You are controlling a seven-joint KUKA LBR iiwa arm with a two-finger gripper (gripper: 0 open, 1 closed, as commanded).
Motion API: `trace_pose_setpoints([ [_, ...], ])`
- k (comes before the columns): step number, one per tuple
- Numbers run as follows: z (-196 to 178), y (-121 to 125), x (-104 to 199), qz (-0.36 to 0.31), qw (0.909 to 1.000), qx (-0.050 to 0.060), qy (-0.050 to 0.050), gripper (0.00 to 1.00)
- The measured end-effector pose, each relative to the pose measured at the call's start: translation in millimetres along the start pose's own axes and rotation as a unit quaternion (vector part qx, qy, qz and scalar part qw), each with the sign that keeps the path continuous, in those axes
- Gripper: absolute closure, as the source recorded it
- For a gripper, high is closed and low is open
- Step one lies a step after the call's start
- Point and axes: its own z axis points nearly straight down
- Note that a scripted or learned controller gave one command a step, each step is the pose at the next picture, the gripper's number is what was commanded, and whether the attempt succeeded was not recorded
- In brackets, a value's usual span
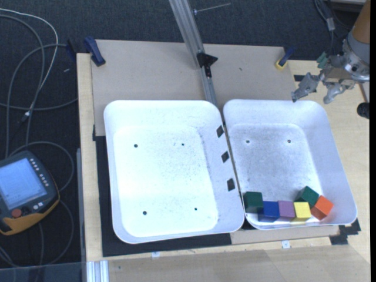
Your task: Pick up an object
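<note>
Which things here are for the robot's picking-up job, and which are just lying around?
For the job:
claw
dark green block
blue block
purple block
yellow block
green block
orange block
right bin

Just lying around:
left bin
handheld screen
blue clamp
cables

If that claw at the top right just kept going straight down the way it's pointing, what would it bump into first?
Probably the far rim of the right bin, or the bare bin floor just inside it. The gripper hangs over that top edge, fingers spread. The coloured blocks sit along the near wall, well off that line. Depth is hard to judge from one view.
</note>
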Motion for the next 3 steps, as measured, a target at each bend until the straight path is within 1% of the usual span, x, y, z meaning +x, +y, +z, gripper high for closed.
trace_pose_setpoints([
  [1,88.2,-42.3,-6.0,0.000,1.0000,0.008,0.003,0.00],
  [2,42.3,-26.9,3.8,-0.002,1.0000,-0.001,0.001,0.00],
  [3,106.2,-44.2,12.2,-0.001,1.0000,0.006,0.003,0.00],
])
